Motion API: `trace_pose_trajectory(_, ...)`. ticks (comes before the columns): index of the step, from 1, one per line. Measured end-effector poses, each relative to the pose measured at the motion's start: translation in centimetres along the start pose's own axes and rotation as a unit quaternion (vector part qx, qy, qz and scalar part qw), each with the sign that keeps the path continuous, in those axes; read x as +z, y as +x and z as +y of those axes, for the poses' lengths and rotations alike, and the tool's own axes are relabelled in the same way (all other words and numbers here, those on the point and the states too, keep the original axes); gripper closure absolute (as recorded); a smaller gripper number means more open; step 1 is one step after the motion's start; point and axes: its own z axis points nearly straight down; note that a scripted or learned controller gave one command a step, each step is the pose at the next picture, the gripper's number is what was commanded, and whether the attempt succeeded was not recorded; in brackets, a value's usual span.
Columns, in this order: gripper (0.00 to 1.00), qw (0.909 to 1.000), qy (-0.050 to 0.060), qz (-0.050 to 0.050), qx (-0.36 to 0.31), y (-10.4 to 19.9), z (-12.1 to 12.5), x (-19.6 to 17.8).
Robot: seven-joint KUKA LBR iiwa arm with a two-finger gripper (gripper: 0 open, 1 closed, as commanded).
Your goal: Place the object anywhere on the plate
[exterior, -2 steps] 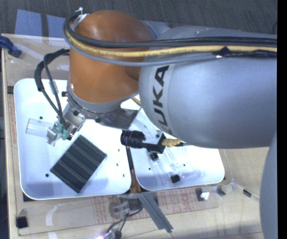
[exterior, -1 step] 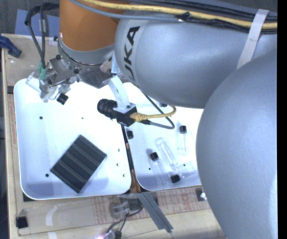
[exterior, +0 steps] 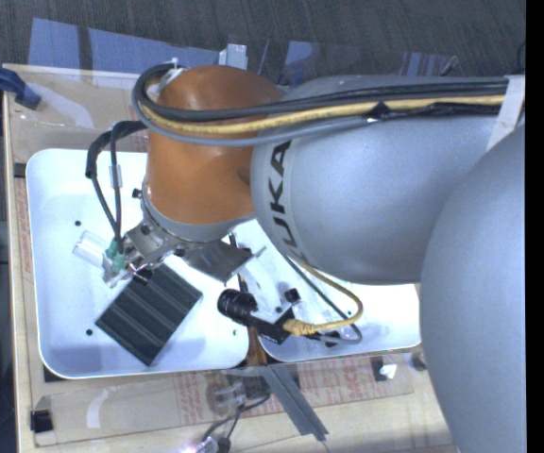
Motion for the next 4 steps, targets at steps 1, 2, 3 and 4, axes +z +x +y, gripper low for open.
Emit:
trace_pose_trajectory(1,1.00,0.9881,-0.001,0.000,0.154,-0.2,7.2,0.1)
trace_pose_trajectory(2,1.00,0.9996,-0.003,0.000,-0.027,-1.6,1.7,-7.3)
trace_pose_trajectory(3,1.00,0.9993,0.001,0.000,-0.037,2.5,1.4,7.3)
trace_pose_trajectory(4,1.00,0.9999,-0.003,0.000,-0.011,-2.3,-1.1,3.6)
